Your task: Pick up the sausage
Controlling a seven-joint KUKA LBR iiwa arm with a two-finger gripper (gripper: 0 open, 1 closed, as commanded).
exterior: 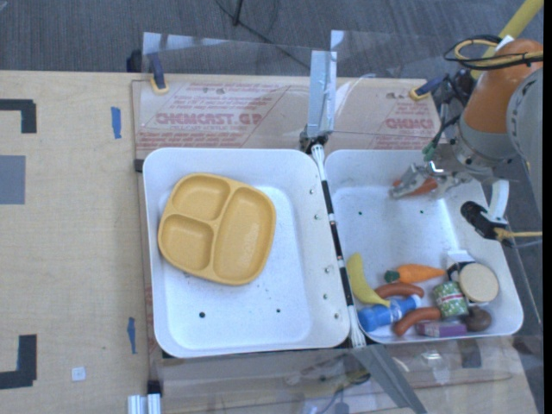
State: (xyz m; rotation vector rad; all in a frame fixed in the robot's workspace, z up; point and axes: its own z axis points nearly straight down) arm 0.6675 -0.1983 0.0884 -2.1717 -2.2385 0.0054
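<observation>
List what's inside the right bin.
Right bin holds a pile at its near edge: banana, carrot, two sausages, blue bottle, small can, round disc. Anything beneath the pile is covered.

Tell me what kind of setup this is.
Likely a robot pick-and-place test bench: two white bins side by side, a yellow divided plate in one, toy food including a sausage in the other, the arm's gripper above.

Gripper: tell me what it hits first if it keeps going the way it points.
The gripper points down toward the right bin floor, a bare white patch. It would likely meet that floor first; the sausage lies further toward the near end. Depth is uncertain.
</observation>
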